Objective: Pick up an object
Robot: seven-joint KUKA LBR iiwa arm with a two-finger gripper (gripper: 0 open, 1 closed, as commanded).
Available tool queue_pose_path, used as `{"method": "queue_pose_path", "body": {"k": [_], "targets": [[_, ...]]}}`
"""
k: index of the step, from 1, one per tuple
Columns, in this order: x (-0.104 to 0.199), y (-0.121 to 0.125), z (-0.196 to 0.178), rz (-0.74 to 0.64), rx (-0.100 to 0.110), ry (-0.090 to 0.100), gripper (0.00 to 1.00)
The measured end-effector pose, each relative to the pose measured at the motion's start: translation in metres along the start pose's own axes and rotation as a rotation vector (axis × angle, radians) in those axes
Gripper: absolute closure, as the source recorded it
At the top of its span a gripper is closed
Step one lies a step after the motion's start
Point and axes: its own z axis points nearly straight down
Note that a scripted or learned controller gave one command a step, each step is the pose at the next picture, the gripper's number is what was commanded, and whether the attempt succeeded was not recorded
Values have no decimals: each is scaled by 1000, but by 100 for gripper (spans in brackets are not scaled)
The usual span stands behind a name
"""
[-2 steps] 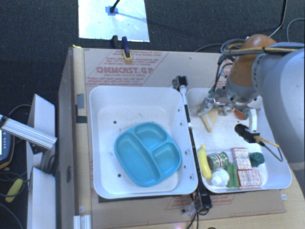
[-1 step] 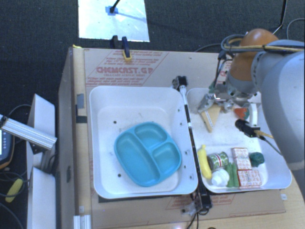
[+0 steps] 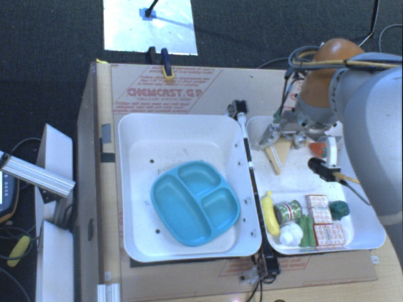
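Note:
My gripper (image 3: pixel 278 137) hangs low over the far left part of the right bin (image 3: pixel 371 231). Directly under and in front of it lies a tan wedge (image 3: pixel 278 155), its tip pointing toward the bin's front. I cannot tell whether the gripper touches the wedge. A small red-orange piece (image 3: pixel 318 148) lies just right of the gripper. Along the bin's front lie a yellow banana (image 3: pixel 269 211), a small can (image 3: pixel 289 211), a white piece (image 3: pixel 290 234), a green piece (image 3: pixel 306 230), red-and-white boxes (image 3: pixel 323 222) and a dark green lump (image 3: pixel 340 209).
The left bin (image 3: pixel 138 168) holds a blue divided plate (image 3: pixel 195 202). A rail (image 3: pixel 249 162) runs between the two bins. The grey arm (image 3: pixel 365 112) covers the right bin's far right corner.

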Motion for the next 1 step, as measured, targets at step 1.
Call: {"method": "queue_pose_path", "body": {"k": [1], "targets": [[0, 2, -15, -4, -1, 0, 100]]}}
